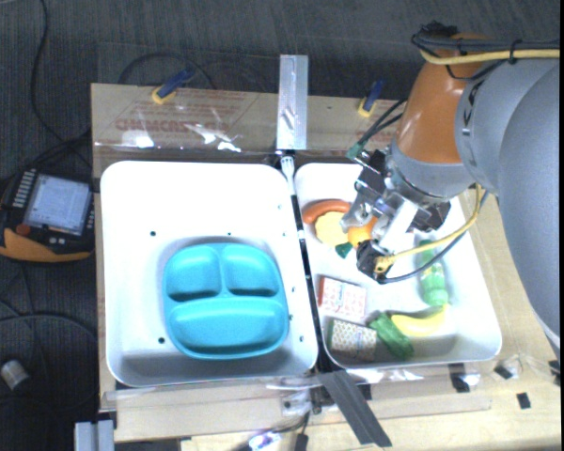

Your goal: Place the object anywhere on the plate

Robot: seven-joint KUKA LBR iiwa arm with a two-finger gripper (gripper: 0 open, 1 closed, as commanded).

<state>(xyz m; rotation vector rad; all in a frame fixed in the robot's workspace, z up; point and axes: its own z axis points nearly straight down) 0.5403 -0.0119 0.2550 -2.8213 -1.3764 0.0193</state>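
Note:
A blue divided plate (226, 297) lies in the left bin (132, 205). My gripper (365, 216) hangs low over the back left part of the right bin (475, 332), just above a cluster of small toys: an orange piece (321, 211), a yellow piece (331, 229) and a small green bit (343, 249). The wrist hides the fingertips, and I cannot see anything held between them. The gripper is well to the right of the plate, across the wall between the bins.
Toward the right bin's front lie a red-and-white patterned packet (342, 296), a second packet (353, 338), a green block (392, 334), a yellow banana (419, 322) and a pale green item (434, 285). A handheld device (49, 209) lies off the bench at left.

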